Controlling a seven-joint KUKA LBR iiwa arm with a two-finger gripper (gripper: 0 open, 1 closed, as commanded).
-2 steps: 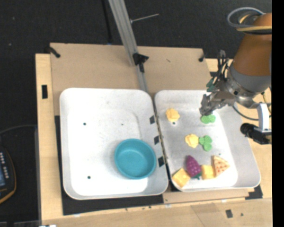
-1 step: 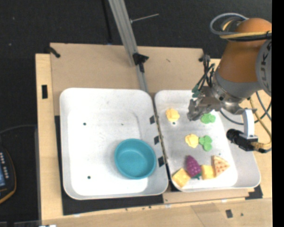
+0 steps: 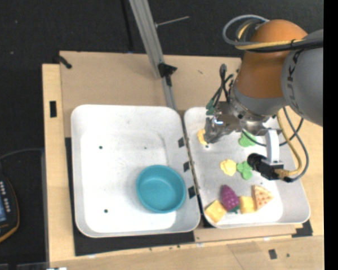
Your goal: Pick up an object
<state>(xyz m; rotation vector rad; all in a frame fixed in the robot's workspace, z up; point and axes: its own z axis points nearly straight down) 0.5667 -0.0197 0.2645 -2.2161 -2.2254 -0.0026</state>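
Pincer [image 3: 209,135] low over right bin [image 3: 296,204]

Two white bins sit side by side — the left bin [image 3: 90,151] and the right bin [image 3: 293,204]. One blue bowl [image 3: 160,188] lies in the left. The right holds small toy foods — one purple grape bunch [image 3: 229,198], one pizza slice [image 3: 262,196], one yellow cheese wedge [image 3: 215,211].
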